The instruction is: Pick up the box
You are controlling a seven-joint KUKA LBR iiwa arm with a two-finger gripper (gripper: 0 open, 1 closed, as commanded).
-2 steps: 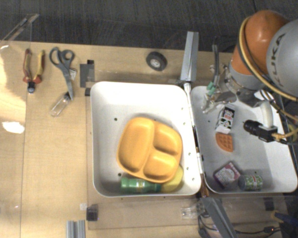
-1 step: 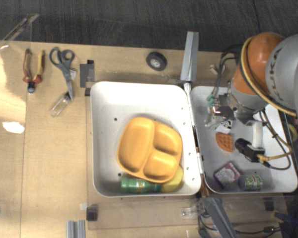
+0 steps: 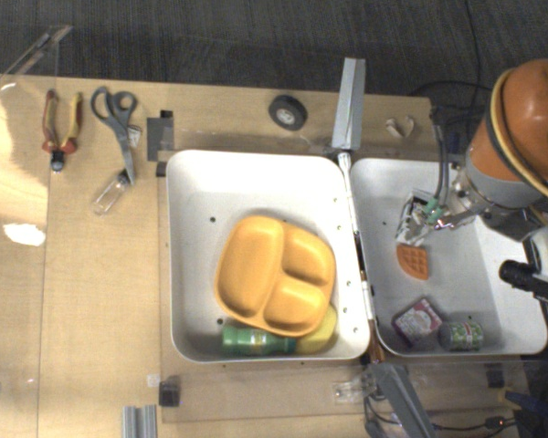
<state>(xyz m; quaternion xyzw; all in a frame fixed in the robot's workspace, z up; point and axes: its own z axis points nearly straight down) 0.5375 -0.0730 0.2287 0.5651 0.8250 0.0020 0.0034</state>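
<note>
Pale wood-grain bench point(image 3: 82, 272) carries two shallow white bins side by side; beyond its far edge lies dark grey carpet point(image 3: 210, 16). At the near edge of the right bin point(image 3: 493, 185) sits the box point(image 3: 417, 323) — small, purplish with a pale face, turned a little askew to the bin walls, too nearly square to give a long axis. Just beside it to the right lies a small green can point(image 3: 462, 335) on its side. Farther in, an orange waffle-patterned piece point(image 3: 414, 262) lies flat, and the gripper point(image 3: 415, 225) hangs right over its far edge, well apart from the box; whether its fingers are spread or closed cannot be made out. In the left bin point(image 3: 201, 190) a yellow divided tray point(image 3: 276, 273) lies tilted over a green bottle point(image 3: 256, 339) and a yellow fruit point(image 3: 320, 332) at the near wall. On the far bench — scissors point(image 3: 119, 126), red-handled pliers point(image 3: 60, 126) and a roll of black tape point(image 3: 288, 111).
</note>
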